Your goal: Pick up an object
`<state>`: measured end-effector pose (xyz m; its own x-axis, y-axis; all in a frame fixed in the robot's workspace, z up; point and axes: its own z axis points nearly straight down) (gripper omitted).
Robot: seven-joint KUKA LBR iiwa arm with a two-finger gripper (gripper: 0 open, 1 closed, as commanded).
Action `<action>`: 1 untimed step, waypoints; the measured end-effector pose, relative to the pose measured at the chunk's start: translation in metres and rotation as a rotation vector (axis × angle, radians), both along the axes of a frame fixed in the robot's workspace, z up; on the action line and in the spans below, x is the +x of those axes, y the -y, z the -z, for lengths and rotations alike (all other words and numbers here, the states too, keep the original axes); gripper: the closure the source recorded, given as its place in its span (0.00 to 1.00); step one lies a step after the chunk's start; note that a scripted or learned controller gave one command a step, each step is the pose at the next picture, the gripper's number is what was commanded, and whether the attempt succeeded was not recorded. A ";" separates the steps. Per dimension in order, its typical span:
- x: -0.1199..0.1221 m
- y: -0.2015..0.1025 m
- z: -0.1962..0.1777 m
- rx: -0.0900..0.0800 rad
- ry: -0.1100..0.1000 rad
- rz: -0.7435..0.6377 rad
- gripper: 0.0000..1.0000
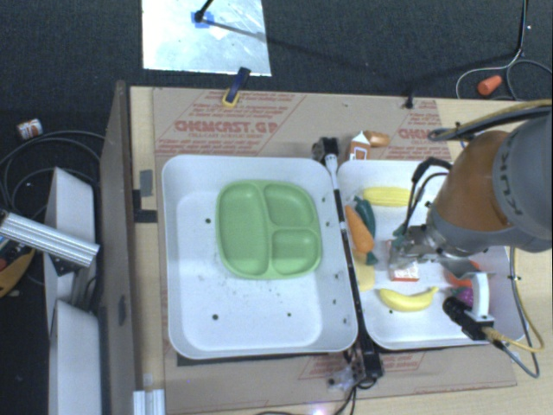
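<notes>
Grey and bulky, the arm rises highest over the bench, its orange band just above the wrist, and it leans in over the right bin. At its end the gripper is low in that bin, close to the floor. From this angle I cannot tell whether it is clenched or released, and nothing can be seen held in it.

Right at the gripper's tip, on its near side, lies a small white-and-red packet; whether the two touch cannot be told. Just past the packet, toward the bin's near rim, a banana lies on the white floor, curved ends pointing up the view. On the gripper's left, a carrot rests along the wall between the bins, with a dark green piece against it and a pale yellow piece nearer the front. Beyond the gripper, toward the far rim, lies a corn cob. On the gripper's right, partly under the arm, a red-orange scrap and something purple peek out.

Farther left of the gripper, the left bin holds a green divided plate. Behind both bins, well away from the gripper, a small carton stands on the cardboard.
</notes>
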<state>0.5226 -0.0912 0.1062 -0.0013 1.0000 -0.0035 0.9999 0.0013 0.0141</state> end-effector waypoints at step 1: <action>0.014 0.011 -0.082 0.001 -0.005 -0.003 1.00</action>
